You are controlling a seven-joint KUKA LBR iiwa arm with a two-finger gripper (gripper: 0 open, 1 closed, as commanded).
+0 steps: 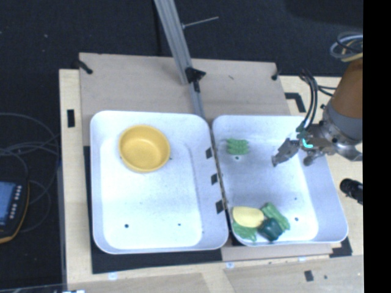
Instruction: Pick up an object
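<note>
Gripper [297, 155] above right bin [324, 194], green toy [237, 146] well left

One camera on me, fixed high above the surface [153, 72] and looking down at a slant. It sits far enough back that both bins fit whole in the frame: the left bin [104, 182] fills the middle-left, the right bin [317, 194] the middle-right, their shared edge running down near the centre. The far side of the surface lies toward the top of the picture, the near edge at the bottom. Dark floor [36, 29] shows beyond the surface at the top and left. My arm [348, 96] enters from the right side of the frame, seen from above.
</note>
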